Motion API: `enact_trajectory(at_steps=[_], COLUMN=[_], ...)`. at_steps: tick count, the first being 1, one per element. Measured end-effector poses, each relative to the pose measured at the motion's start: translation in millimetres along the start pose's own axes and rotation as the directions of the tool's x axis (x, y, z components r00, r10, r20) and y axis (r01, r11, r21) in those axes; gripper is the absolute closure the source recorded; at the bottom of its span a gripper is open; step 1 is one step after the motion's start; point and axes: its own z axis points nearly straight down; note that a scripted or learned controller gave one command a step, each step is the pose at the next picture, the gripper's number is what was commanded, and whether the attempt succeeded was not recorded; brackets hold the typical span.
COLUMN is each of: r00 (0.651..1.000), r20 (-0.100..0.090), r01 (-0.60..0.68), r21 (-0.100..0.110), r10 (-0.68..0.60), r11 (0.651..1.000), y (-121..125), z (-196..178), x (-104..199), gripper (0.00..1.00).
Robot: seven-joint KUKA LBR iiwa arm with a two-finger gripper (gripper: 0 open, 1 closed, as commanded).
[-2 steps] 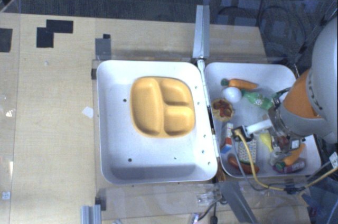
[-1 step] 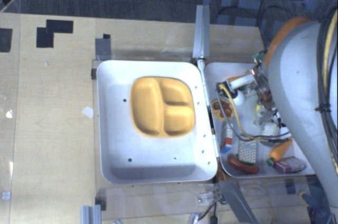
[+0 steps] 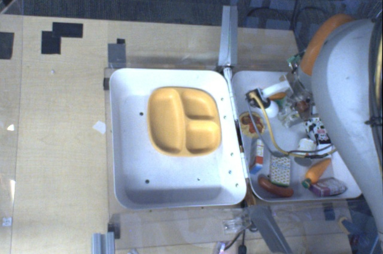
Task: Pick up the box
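We see the small purple-and-white carton box [image 3: 327, 188] lying at the near-right corner of the right white bin [image 3: 256, 187], beside an orange carrot [image 3: 317, 170] | gripper state: cannot tell | we advise descending squarely, clear of the carrot.

A single fixed camera is looking down at a slant from above the pale wooden bench [image 3: 54, 127], taking in both shallow white bins [image 3: 122, 145] side by side, the dark carpet beyond the far edge, and the grey arm [image 3: 347, 109] crowding the right.
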Motion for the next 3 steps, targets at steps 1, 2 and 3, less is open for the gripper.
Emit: enact_trajectory(at_steps=[1,2,3], r00=[1.000,0.999,1.000], r20=[0.006,0.004,0.005], r01=[-0.002,-0.041,-0.021], r21=[0.002,0.001,0.002], r10=[0.002,0.041,0.021], r11=[1.000,0.999,1.000], y=[0,-7,-16], z=[1,10,12], x=[-2,-70,0], gripper=[0.00,0.00,0.00])
